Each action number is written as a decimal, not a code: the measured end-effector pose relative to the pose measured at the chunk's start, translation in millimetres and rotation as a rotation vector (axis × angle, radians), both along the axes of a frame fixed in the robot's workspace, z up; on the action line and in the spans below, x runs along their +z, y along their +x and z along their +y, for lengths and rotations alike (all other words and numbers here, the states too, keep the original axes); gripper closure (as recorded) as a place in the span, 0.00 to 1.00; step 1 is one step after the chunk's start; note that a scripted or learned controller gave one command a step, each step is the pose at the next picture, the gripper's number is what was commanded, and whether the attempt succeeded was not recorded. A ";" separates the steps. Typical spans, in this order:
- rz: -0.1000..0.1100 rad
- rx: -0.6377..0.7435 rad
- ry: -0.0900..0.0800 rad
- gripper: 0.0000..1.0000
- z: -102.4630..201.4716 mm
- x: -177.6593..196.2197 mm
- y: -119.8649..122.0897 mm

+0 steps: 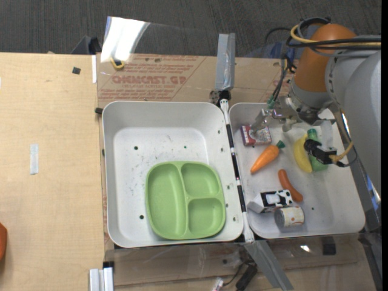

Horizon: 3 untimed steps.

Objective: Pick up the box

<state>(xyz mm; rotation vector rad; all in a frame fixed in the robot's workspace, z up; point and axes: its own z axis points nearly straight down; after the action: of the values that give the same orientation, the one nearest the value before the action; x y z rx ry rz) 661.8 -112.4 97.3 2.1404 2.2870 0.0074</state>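
Box [255, 134]: lay at 11 o'clock in right bin [339, 217] | my pincer [267, 119]: touching its 1 o'clock corner, nothing seen between its tips, gap unreadable | long axis: roughly 9–3 | carrot [265, 157]: just beside at 5.

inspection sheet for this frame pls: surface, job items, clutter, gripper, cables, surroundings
Surface: bench with two white bins; left bin speckled with dirt, right bin.
Job's things: small box at the right bin's upper left, under the gripper; a black-and-white carton lies near the front.
Clutter: green tray in the left bin; in the right bin a carrot, sausage, banana, green bottle, can.
Gripper: gripper low over the box; finger state unclear.
Cables: yellow and black loops over the arm's orange band; a black one by the bottle.
Surroundings: cardboard sheet behind the bins, dark floor beyond.
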 end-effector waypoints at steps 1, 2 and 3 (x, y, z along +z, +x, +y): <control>0.000 0.131 -0.003 0.00 9.2 -0.1 0.2; -0.001 0.281 -0.002 0.00 7.4 0.0 0.7; -0.001 0.362 -0.002 0.00 10.6 0.3 -28.7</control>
<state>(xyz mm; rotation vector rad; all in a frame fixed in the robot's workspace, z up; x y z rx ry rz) 633.0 -101.8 97.6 1.6930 2.6340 0.0086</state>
